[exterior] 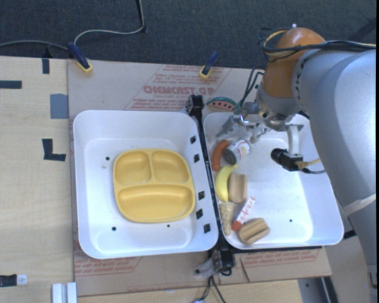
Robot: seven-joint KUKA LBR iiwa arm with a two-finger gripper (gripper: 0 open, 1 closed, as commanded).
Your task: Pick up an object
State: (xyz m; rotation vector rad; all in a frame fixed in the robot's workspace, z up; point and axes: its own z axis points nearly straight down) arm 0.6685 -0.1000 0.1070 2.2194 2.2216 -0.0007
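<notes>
Reaching in from the right, low over the far end of the right bin (316, 229), wrist down and jaws (251, 126) hanging above the back-left corner. Hard to call the jaws: the linkage blurs together up there, so open or closed cannot be told, and nothing seen clamped between them. Just below and a touch left, toward the near side: small white-capped bottle (238, 151), lying tilted, long axis slanting from far right to near left, beside an orange carrot-like piece (219, 154) against the divider. Looks the closest candidate, needing only a short drop and a slight shift. Farther down the same wall, a banana (222, 185), a tan bread roll (238, 187), another roll (253, 230) near the front. Left bin (91, 232) carrying a yellow divided plate (154, 185), well apart from the action.
</notes>
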